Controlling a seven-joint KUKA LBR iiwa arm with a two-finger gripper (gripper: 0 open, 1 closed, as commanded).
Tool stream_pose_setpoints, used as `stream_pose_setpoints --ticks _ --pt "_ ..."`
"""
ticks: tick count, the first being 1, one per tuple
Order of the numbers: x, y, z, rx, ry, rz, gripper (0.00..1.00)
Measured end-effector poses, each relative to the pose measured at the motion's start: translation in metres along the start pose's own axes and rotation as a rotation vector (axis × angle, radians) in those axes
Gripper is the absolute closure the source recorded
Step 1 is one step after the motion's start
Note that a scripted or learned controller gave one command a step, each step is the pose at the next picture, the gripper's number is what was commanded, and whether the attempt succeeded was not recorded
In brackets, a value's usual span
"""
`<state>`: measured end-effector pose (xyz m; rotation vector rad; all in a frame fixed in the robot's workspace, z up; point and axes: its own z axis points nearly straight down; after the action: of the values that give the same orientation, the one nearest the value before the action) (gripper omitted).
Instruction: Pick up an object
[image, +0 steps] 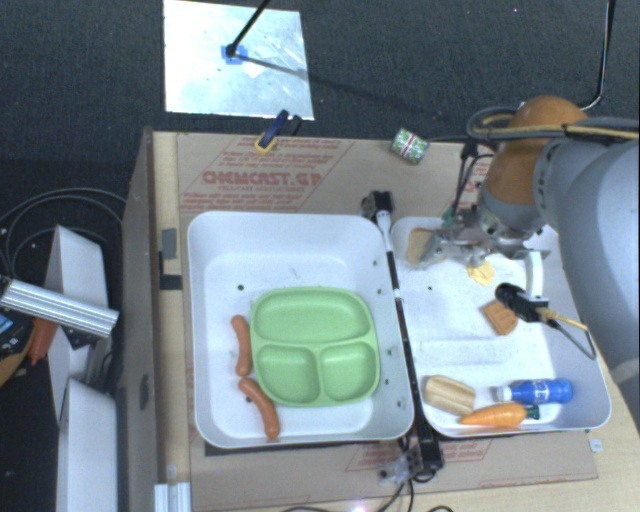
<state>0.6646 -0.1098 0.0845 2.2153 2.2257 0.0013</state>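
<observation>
I am hovering my claw (452, 240) low over the far end of the right bin (575, 415), at the reaching stage of the pick, and I cannot tell whether it is released or clenched. The nearest candidates are lying just beside it: a tan piece (420, 243) at the far left corner and a small yellow piece (483, 272). Next, I am judging, comes settling squarely over one before closing.

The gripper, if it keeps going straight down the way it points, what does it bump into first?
Probably the tan piece of food in the far corner of the right bin. The gripper hangs right beside it, but height is hard to judge from this slanted view.
</observation>
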Motion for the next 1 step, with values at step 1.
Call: stream_pose_setpoints --ticks 1 --pt "-0.0906 -0.0432 -0.0238 -0.001 -0.003 0.004 0.00"
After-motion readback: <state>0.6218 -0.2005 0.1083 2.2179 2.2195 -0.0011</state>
